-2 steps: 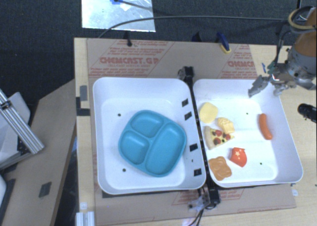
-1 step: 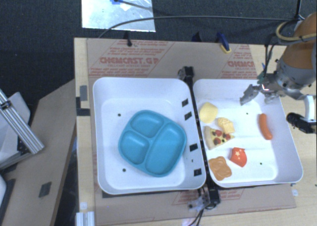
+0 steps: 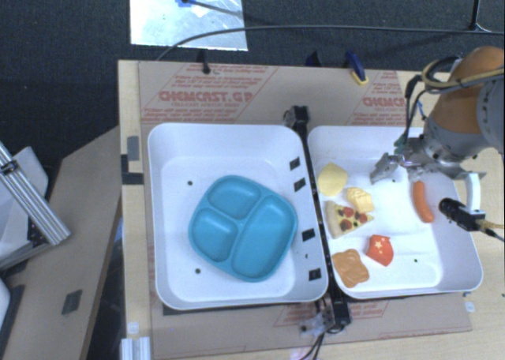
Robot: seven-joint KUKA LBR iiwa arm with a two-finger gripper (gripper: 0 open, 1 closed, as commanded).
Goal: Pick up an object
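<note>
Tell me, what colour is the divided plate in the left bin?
The plate is light blue, plain with no pattern, as the camera view shows.

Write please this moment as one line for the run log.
stage: approach | claw: above right bin, holds nothing | nearest: yellow piece | hot dog: in bin | blue plate: left bin

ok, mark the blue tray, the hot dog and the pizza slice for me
blue tray (image 3: 242,228), camera view, centre ridge between its compartments
hot dog (image 3: 424,201), camera view, middle of its length
pizza slice (image 3: 347,219), camera view, middle of the topping
</note>
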